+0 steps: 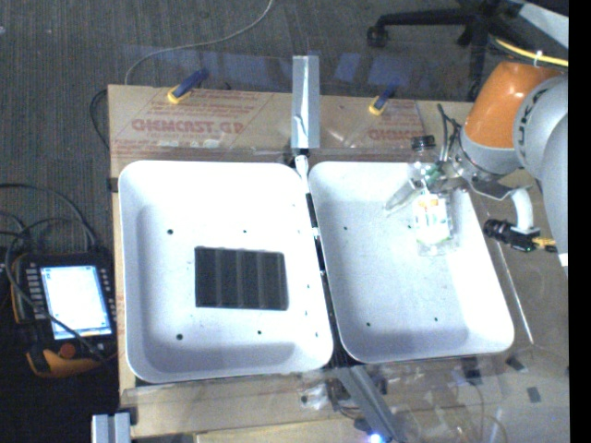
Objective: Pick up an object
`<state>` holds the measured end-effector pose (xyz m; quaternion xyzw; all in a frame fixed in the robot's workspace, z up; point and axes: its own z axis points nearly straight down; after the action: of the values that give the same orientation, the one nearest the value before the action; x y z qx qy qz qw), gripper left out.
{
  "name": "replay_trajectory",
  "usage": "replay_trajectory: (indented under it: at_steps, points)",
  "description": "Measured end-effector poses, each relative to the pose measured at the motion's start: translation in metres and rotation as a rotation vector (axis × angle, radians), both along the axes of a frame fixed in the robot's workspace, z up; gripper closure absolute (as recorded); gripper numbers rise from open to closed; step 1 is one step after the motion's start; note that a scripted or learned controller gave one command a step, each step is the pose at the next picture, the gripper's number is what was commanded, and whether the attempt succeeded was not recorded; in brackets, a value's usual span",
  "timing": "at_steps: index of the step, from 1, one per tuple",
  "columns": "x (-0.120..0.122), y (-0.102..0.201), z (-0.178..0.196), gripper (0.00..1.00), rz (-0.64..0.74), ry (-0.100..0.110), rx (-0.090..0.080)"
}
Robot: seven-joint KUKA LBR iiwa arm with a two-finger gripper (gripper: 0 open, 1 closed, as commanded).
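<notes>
The dark ribbed rectangular panel (241, 278), the one object I can pick out clearly, lies flat on the floor of the left shallow white bin (148, 192), a little below that bin's middle and apart from all four walls. Further left, off the counter (208, 123), I see a handheld pendant with a lit white screen (72, 303) resting on the dark carpet, its cables looping beside it. On the back strip of the counter, two small clamps with yellow and blue handles sit behind the bins, one (186, 85) over the left bin and one (383, 98) over the right. A grey upright post (305, 104) stands between the two bins at their far edge. Moving right, the right shallow white bin (406, 321) touches the left one along their shared rim. Over its upper right part I see the gripper (430, 212), pale and hard to separate from the white floor beneath it. I cannot tell how the jaws stand or whether anything is in them. The grey arm with its orange band (503, 109) reaches in from the right edge.
</notes>
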<state>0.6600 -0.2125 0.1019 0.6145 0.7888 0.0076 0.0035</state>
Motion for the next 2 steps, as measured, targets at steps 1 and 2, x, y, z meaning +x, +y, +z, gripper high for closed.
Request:
replay_trajectory:
  at_steps: [1, 2]
  points:
    - [-0.0036, -0.0013, -0.0014, 0.00, 0.059, 0.000, -0.003]
    - [-0.0028, 0.0010, 0.0081, 1.00, 0.062, -0.001, -0.002]
